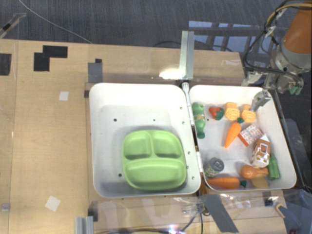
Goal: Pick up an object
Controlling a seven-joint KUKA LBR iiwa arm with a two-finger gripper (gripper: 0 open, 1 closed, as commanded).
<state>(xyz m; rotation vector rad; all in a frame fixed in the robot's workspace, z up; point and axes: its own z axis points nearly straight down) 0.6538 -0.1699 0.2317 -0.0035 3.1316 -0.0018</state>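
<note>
While our gripper (260, 101) hung over the back right corner of the right bin (287, 169), we could not tell how its jaws stood, and we saw nothing held in them, so we judged the pick not yet made. The nearest candidates, two corn pieces (232, 112), lay just beside it, with a carrot (232, 133) and a small carton (262, 151) further forward. Toys crowded that bin, leaving little bare floor, and its back wall sat close. The left bin (105, 106) held a green tray (154, 158), with open floor behind it.
</note>
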